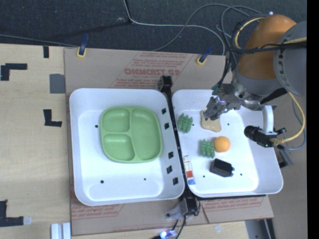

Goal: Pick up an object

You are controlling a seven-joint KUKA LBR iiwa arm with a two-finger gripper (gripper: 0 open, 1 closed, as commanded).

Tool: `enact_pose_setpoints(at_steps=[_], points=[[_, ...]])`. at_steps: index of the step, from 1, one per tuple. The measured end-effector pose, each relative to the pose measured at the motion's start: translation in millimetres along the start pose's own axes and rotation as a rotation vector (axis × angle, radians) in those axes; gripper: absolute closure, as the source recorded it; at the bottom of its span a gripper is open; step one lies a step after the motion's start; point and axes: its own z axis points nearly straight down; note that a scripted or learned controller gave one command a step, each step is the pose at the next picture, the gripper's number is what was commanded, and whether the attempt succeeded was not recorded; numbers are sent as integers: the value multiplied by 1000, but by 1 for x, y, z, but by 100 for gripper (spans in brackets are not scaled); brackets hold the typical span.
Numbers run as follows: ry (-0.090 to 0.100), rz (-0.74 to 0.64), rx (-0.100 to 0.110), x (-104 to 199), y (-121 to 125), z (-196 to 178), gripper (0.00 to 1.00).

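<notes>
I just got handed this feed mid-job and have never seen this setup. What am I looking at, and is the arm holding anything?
One camera looks down at a slant on a bench with two white bins. The grey arm with an orange band reaches in from the right; its tool hangs over the right bin, just above a tan flat piece. I cannot tell whether it grips anything. Also in that bin: two green bumpy toys, an orange ball and a black block. The left bin holds a green divided plate.

Gripper (213, 109) over tan piece (212, 125) in right bin (259, 185), green divided plate (131, 134) in left bin (84, 183)
</notes>
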Motion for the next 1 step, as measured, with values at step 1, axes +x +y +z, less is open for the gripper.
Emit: enact_pose_setpoints(at_steps=[1], points=[[0, 0, 0, 49, -3, 10, 100]])
